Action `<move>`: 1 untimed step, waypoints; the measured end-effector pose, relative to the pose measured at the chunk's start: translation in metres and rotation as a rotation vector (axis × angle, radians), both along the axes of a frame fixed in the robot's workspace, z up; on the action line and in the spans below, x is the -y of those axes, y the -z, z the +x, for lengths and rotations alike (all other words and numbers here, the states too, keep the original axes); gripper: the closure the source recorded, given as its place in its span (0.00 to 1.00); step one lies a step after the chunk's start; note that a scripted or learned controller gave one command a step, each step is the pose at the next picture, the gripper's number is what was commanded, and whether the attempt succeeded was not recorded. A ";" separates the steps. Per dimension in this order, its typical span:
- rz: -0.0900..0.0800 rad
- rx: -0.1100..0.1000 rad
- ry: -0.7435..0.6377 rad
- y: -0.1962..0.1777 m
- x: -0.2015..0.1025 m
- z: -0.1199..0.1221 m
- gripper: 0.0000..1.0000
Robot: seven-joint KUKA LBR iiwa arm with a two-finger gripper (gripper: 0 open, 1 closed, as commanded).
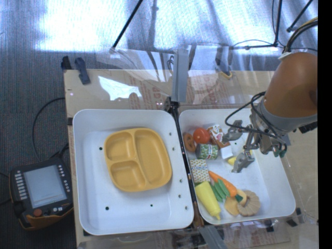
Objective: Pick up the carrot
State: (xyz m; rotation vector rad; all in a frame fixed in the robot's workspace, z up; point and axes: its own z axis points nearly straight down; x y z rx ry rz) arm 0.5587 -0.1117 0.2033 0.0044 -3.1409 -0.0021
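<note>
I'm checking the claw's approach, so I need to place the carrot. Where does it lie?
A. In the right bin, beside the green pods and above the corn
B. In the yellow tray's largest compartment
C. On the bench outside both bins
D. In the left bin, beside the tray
A: the carrot lies in the right bin, against the green pods and just above the corn.

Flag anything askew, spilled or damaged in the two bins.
Nothing stands out. The yellow divided plate lies flat in the left bin, turned a little off square. The carrot and other toy foods are jumbled along the right bin's left side, all inside its rim. The pincer hangs above that bin.
</note>
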 end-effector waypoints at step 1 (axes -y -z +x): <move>-0.004 0.016 -0.070 0.107 -0.005 -0.025 0.00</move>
